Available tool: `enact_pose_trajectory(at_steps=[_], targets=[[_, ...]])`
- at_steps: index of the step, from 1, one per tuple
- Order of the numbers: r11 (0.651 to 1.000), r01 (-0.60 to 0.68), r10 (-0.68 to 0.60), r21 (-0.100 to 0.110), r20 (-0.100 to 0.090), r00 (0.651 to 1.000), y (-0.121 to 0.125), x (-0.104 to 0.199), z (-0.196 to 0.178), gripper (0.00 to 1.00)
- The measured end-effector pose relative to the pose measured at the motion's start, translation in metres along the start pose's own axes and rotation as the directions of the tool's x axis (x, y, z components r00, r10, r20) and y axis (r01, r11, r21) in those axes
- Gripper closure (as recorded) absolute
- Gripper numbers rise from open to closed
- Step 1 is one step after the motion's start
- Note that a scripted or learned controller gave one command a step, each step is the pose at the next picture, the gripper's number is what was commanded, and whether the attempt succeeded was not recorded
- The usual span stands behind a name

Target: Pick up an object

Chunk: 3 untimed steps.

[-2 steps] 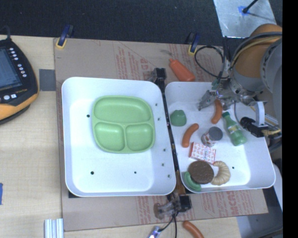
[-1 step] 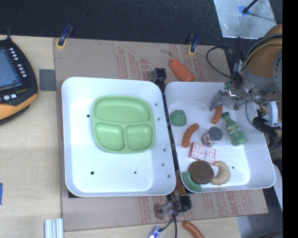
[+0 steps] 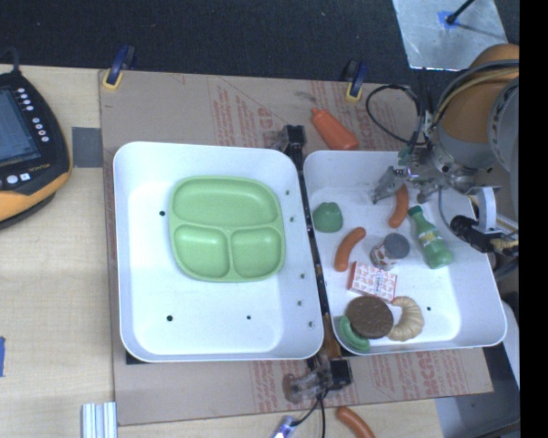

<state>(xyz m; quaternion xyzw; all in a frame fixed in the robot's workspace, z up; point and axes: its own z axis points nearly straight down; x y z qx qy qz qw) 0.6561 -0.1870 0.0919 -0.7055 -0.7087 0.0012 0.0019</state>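
Note:
My gripper (image 3: 404, 190) hangs low over the back of the right bin (image 3: 475, 322), its grey fingers spread open. A small orange sausage-shaped piece (image 3: 399, 210) lies just below and between the fingertips, not gripped. Nearby in the same bin lie a green bottle (image 3: 430, 238), a longer orange sausage (image 3: 350, 247), a green round cup (image 3: 327, 216), a small grey can (image 3: 394, 247), a red-and-white packet (image 3: 373, 284), a brown round patty (image 3: 371, 318) on a green piece, and a tan ring-shaped pastry (image 3: 408, 318).
The left bin (image 3: 137, 245) holds a green divided plate (image 3: 226, 227). An orange carrot (image 3: 333, 130) lies outside behind the bins; another orange piece (image 3: 356, 421) lies at the front. A teach pendant (image 3: 14, 149) rests at the far left. Black cables loop behind the gripper.

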Motion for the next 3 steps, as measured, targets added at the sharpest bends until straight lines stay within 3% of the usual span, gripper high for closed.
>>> enact_pose_trajectory(at_steps=[1,2,3], targets=[[1.000,0.002,-0.002,0.001,0.000,1.000,0.000,-0.001,-0.011,1.00],[1.000,0.002,-0.002,-0.002,0.001,1.000,-0.019,0.071,-0.077,1.00],[1.000,0.002,-0.002,-0.003,0.001,1.000,-0.020,0.140,-0.114,1.00]])
